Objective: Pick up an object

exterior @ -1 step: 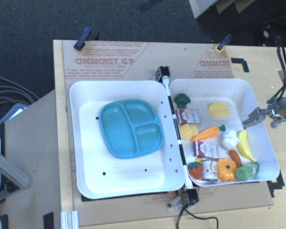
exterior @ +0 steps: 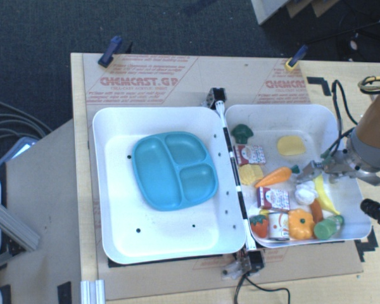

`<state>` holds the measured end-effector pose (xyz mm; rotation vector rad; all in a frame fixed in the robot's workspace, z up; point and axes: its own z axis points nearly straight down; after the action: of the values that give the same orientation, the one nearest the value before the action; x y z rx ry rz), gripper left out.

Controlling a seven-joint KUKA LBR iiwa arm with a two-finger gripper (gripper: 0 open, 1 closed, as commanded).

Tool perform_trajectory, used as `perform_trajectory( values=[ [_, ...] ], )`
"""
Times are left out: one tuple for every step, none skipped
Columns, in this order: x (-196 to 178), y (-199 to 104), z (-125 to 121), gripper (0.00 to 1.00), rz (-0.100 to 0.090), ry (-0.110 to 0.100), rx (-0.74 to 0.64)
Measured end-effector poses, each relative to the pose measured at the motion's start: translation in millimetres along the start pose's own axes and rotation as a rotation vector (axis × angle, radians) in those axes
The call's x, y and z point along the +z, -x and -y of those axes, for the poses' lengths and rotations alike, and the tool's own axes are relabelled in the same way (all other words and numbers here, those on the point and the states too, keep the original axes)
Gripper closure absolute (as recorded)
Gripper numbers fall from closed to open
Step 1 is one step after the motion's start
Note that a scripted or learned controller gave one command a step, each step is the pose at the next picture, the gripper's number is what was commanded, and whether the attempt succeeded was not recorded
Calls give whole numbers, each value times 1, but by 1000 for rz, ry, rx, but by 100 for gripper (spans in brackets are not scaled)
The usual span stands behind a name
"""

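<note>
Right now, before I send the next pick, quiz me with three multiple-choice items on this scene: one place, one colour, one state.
1. Where is the divided plate?
A. left bin
B. right bin
C. on the bench

2. What colour is it?
A. red
B. blue
C. yellow

3. Where is the end effector?
A. over the left bin
B. over the right bin
C. off the bench

Answers:
1 A: it lies inside the left bin.
2 B: it is light blue.
3 B: it reaches over the right bin, by the toy food.
</note>
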<state>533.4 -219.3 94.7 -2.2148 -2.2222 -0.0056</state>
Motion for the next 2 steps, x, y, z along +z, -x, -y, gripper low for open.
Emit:
perform_trajectory(
  values=[
    [-10, 1, 0, 100, 2, 1, 2],
    [-94, -66, 5, 100, 5, 1, 2]
  ],
)
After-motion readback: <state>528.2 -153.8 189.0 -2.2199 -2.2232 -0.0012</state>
